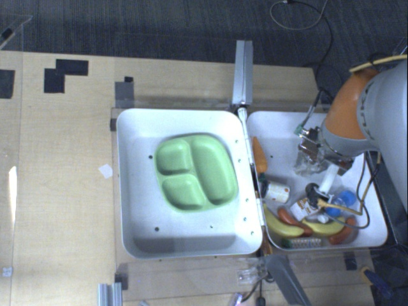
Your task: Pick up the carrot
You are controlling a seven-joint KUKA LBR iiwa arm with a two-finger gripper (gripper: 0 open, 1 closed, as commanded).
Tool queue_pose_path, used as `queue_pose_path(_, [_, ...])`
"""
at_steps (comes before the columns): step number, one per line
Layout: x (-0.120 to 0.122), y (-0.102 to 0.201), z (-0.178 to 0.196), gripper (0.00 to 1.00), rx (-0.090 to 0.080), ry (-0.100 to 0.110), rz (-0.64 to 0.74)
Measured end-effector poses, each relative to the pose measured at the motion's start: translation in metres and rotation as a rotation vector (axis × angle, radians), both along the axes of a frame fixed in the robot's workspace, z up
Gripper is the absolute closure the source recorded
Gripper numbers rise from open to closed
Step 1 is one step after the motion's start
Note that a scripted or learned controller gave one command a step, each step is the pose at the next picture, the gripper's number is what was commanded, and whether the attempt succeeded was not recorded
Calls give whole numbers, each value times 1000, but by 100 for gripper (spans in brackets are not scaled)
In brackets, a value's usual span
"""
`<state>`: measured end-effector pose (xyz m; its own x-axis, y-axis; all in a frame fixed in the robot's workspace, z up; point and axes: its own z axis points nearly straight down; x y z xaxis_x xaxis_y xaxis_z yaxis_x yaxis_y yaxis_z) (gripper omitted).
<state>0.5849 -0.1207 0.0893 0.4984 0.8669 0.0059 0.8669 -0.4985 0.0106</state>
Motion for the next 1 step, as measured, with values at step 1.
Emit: queue_pose_path(1, [39,-12,-1,100,-2,-1,-32])
